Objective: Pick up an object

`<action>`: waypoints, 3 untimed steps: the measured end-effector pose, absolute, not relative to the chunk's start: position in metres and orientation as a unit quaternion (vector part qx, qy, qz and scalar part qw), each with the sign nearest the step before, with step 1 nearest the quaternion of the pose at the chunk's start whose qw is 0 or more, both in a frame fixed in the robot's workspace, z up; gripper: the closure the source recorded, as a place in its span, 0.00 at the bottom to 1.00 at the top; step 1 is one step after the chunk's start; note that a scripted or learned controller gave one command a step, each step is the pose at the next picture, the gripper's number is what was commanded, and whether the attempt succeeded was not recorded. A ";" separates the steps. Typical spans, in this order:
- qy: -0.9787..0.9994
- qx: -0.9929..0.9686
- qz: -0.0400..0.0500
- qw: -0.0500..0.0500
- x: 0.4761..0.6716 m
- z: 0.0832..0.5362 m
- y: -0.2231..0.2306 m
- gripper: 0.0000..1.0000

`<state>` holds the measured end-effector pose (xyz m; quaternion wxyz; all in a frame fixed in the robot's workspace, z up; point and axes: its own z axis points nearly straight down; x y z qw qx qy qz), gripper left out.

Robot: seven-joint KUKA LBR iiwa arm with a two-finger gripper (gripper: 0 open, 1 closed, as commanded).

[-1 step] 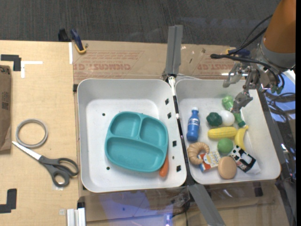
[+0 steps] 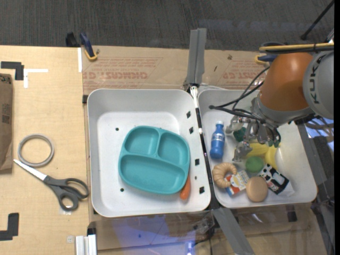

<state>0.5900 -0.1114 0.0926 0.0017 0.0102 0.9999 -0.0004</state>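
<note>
Yellow and green toys lie packed in the right bin (image 2: 303,142), and the gripper (image 2: 245,142) hangs just above them. I cannot tell if it is open or closed, because its metal parts blur into the pile. Nothing shows held in it.

Right under the gripper is a yellow toy (image 2: 264,152), and a green ball (image 2: 254,164) sits touching it. To the left a blue bottle (image 2: 217,140) with a white cap stands by the bin wall. Near the front of the bin are a tan ring toy (image 2: 224,172), a tan egg (image 2: 257,189) and a black and white pack (image 2: 275,179), all close together.

The arm (image 2: 289,81) comes in from the right, with its big orange band above the bin.

The left bin (image 2: 101,142) holds a teal plate (image 2: 154,160) with three parts. A small orange carrot (image 2: 185,189) lies at the plate's front right edge.

On the brown worktop (image 2: 42,116) to the left of the bins lie a roll of tape (image 2: 36,150) and a pair of scissors (image 2: 56,185) with grey handles.
</note>
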 end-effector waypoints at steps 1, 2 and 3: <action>0.996 0.091 0.000 0.003 0.530 0.093 -0.114 0.00; 0.986 0.168 0.000 0.001 0.553 0.093 -0.105 0.00; 0.997 0.075 0.000 0.002 0.578 0.093 -0.100 0.00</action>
